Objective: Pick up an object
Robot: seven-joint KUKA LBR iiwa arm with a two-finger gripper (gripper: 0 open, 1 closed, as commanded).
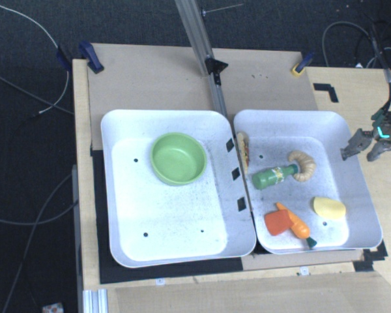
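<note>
Green bottle (272, 176) lengthwise left-right, cap rightward; hand (366, 150) spread apart, nothing between.

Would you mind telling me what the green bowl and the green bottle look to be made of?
The bowl looks like moulded plastic: even pale green, matte, with a smooth rim. The bottle also looks plastic, darker green and slightly glossy, with a light label band; rubber can't be ruled out from this view.
</note>
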